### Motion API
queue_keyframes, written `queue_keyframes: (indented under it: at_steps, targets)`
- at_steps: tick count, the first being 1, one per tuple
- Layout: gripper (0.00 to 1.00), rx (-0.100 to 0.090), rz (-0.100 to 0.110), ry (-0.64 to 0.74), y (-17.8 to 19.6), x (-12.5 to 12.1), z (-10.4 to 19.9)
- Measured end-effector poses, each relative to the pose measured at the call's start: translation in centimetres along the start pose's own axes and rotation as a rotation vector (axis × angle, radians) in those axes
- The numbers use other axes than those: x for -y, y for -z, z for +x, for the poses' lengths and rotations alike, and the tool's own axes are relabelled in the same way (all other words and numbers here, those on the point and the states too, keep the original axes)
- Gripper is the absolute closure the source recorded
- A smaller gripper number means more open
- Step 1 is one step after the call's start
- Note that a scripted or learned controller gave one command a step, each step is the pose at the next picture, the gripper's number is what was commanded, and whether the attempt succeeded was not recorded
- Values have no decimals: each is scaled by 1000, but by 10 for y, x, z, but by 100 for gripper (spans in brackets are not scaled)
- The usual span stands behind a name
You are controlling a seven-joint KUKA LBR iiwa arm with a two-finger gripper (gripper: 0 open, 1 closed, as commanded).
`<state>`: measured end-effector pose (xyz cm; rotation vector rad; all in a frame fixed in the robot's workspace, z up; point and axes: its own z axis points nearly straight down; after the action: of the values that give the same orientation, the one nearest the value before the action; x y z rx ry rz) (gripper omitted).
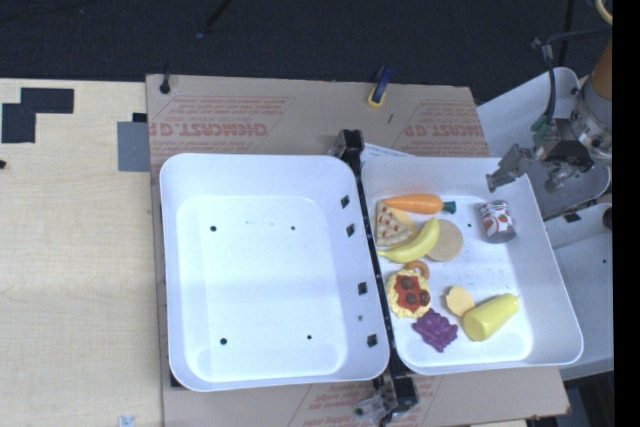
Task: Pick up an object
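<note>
The gripper (527, 165) hovered over the right bin's (555, 315) far edge, its fingers apparently spread and holding nothing, though the view was poor. The small can (496, 221) lay nearest beneath it, probably the handiest target.

carrot-shaped plastic toy (413, 203): orange, green tip
curved plastic banana (418, 242): yellow
knobbly plastic grape bunch (435, 329): purple
small round can (495, 221): silver, red label
shallow plastic bins (200, 177): white
</note>
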<state>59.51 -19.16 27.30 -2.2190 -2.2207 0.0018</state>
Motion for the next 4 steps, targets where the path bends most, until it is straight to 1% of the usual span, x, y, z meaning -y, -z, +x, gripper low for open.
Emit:
queue_keyframes:
  at_steps: [1,2,3,4]
  targets:
    - [0,-7,4,4,-182,-15,14]
    - [100,-1,-1,3,-164,-16,11]
    - [100,-21,-10,11,-181,31,0]
    - [100,-1,0,8,-163,-45,65]
